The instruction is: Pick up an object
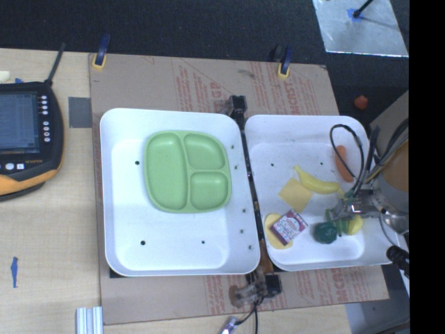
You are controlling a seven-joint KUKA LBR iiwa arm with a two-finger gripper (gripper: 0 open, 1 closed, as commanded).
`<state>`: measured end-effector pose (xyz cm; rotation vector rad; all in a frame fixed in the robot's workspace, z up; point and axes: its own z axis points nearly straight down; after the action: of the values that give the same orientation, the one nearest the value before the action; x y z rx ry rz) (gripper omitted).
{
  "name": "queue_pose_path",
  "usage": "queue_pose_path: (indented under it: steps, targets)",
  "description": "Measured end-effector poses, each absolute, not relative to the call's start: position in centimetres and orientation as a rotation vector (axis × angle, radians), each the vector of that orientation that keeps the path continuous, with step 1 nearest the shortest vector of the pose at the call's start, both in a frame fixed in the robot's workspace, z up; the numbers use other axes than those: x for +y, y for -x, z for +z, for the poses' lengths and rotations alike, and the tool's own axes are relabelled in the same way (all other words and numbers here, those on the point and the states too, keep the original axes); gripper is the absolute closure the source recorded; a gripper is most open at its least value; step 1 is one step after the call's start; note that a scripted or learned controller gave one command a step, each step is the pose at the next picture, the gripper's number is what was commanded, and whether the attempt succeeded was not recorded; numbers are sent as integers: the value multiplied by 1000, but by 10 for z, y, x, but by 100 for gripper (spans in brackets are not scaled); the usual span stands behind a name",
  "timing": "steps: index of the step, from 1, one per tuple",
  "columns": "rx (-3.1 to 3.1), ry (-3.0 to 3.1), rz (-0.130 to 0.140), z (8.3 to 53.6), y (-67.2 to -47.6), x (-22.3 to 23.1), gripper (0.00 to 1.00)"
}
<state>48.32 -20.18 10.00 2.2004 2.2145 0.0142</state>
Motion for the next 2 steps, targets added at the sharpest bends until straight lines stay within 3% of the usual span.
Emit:
queue_pose_path:
  steps: [1, 2]
  targets:
    - [2218, -2196, 12, 110, -483, -203, 100]
    - [2228, -2217, -1, 183, -499, -163, 100]
